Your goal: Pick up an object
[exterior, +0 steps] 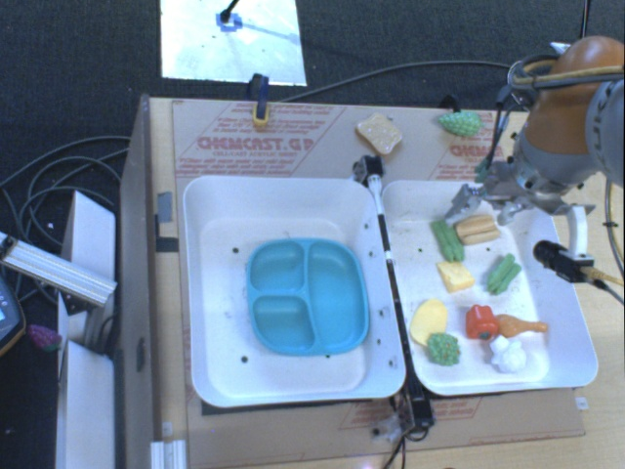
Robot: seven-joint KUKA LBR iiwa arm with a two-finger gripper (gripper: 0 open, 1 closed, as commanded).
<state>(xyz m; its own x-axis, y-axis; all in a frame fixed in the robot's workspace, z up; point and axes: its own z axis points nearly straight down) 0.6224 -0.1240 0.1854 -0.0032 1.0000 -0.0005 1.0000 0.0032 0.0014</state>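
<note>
Over the right bin, upper right of frame, our gripper hovers above the bread roll; whether it's open or closed, we cannot tell.

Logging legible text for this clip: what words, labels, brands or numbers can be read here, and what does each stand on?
"CHEMCAST GP": red print, largest on the brown board behind the left bin.
The same red print repeats across the board, including near the right bin and along the front edge; there it is too small and blurred to read.
No readable text on the blue tray or the toy foods.
</note>
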